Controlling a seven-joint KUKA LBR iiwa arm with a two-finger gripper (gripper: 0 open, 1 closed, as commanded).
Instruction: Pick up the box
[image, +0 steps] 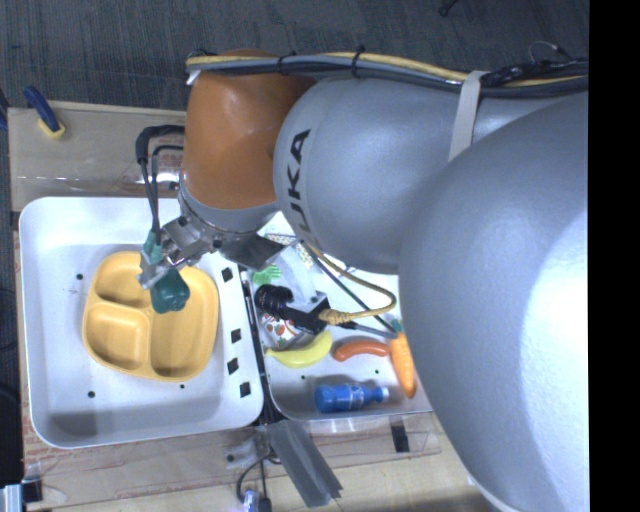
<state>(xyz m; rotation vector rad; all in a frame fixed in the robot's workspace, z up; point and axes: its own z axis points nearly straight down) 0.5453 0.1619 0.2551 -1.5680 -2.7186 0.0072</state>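
Item: pincer (163, 272), state we cannot tell, over the yellow tray (120, 335); what we take for the box (292, 268), white-green, lies right of that tray in the neighbouring bin, half under the arm (400, 150)

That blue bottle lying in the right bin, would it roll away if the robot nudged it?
Probably: the blue bottle lies on its side and looks round. The bin wall beside it might stop it. It looks like plastic, so probably light.
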